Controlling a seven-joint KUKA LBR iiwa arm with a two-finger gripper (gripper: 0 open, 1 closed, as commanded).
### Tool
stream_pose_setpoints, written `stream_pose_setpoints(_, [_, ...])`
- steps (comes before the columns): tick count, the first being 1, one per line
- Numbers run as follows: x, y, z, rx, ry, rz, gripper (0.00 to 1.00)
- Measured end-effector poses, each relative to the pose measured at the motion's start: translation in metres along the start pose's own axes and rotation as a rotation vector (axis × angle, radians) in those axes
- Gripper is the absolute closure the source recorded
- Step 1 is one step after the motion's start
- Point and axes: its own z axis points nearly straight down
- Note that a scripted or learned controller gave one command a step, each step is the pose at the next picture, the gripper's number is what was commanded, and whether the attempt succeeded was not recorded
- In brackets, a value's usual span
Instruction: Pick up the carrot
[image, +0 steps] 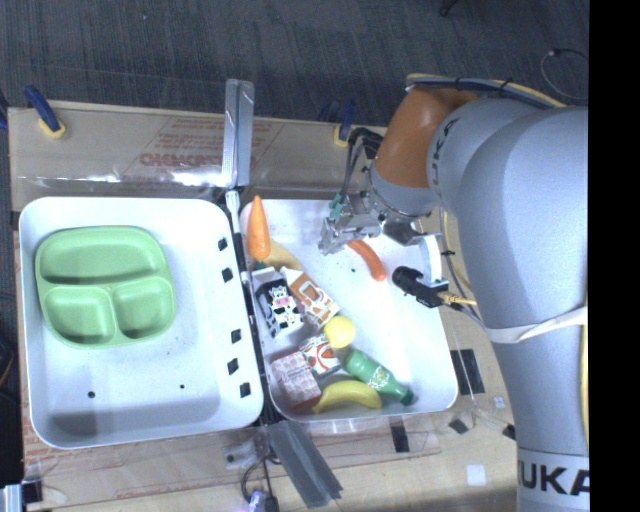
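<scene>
Shift tool (340, 232), grip state unreadable, toward nine o'clock over carrot (258, 229) against right bin (440, 345) wall, then descend lengthwise.

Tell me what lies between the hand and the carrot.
Camera view: bare white bin floor lies between the hand and the carrot, which leans along the right bin's left wall.

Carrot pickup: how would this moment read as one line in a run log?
carrot: right bin's left edge, not held | gripper: above that bin, right of carrot
</scene>
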Motion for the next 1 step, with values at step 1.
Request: stream_pose_setpoints(1, [0.0575, 0.0165, -0.0923, -0.001, -0.001, 0.084, 1.00])
